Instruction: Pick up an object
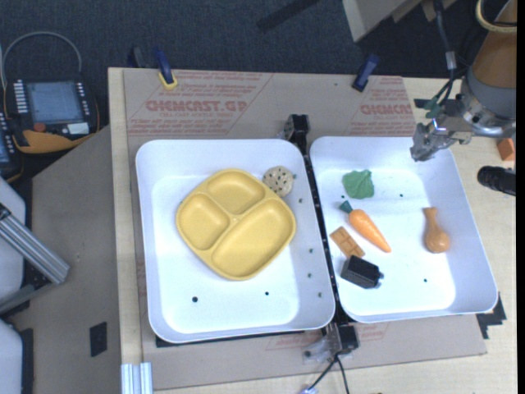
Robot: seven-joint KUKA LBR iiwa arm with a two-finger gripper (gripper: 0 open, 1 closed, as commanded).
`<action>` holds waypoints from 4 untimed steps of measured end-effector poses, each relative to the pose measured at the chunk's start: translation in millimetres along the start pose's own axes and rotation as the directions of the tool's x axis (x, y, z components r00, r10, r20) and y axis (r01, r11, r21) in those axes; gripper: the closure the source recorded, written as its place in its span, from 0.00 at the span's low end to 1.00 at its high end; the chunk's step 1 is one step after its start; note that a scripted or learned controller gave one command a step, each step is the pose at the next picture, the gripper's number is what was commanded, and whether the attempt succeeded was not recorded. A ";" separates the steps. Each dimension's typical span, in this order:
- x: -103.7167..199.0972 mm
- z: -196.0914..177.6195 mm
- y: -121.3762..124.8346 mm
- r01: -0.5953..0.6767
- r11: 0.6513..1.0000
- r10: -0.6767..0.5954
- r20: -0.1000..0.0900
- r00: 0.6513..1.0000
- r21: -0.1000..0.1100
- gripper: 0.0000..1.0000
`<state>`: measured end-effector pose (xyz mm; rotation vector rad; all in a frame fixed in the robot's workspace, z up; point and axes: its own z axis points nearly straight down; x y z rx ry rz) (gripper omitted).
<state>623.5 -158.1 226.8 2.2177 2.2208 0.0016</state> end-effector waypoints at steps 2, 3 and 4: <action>109.1 -10.2 3.7 0.004 1.000 -0.004 -0.003 1.000 0.003 1.00; 167.0 -3.3 7.1 0.002 1.000 -0.002 -0.002 1.000 0.005 1.00; 215.3 6.9 -1.1 0.002 1.000 -0.002 -0.002 1.000 0.006 1.00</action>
